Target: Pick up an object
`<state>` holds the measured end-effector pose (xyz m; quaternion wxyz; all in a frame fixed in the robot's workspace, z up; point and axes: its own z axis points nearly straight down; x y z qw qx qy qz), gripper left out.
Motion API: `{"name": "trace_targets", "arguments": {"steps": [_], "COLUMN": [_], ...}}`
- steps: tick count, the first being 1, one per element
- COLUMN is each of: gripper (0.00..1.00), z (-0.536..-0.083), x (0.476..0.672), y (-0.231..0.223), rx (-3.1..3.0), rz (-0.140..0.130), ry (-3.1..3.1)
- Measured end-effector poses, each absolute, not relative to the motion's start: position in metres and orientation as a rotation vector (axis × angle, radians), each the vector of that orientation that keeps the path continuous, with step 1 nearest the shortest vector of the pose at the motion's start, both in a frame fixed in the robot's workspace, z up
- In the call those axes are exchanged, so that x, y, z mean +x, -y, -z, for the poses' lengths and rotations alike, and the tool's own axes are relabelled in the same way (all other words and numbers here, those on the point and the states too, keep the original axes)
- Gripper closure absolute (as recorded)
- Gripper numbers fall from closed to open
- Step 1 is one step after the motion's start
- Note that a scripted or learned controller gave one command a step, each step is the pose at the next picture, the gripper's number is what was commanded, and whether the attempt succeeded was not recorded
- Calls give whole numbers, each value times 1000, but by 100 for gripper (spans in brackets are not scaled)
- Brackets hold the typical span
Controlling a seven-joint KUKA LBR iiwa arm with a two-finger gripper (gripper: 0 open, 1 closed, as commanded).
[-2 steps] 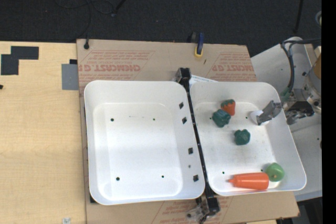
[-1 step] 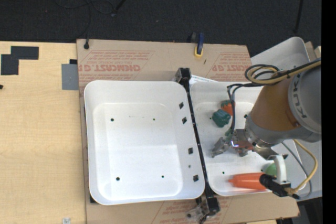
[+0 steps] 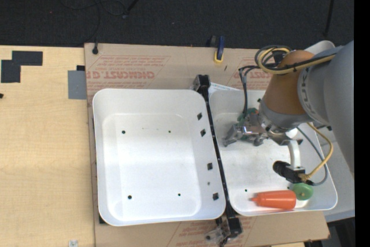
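Arm: grey metal (image 3: pixel 332 89), orange band above the wrist, reaching into the right bin.
End effector: metallic (image 3: pixel 236 135), low over the right bin's floor; finger opening cannot be told, nothing seen held.
Carrot toy: smooth orange tapered body (image 3: pixel 275 199) with green top, lying at the right bin's near wall.
Right bin: shallow white plastic (image 3: pixel 231 182).
Left bin: shallow white plastic, rounded corners (image 3: pixel 104 153).
Desk: pale wood-grain (image 3: pixel 40 153).

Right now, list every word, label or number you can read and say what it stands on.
Red print on the cardboard sheet behind the bins: upside down and blurred, not readable.
Fainter red print on the cardboard's front edge: too small to read.
No other text is legible.
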<state>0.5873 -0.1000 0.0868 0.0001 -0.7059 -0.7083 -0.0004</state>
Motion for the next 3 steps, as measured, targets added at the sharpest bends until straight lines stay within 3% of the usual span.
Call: {"name": "trace_targets", "arguments": {"steps": [1,2,3], "gripper": [0,100,100], "z": [-88,-97,-151], "x": [628,626,645], "y": [83,84,155], "rx": [-2218,-2216,-2230], "rz": [1,-4,0], "ry": [2224,2221,2222]}}
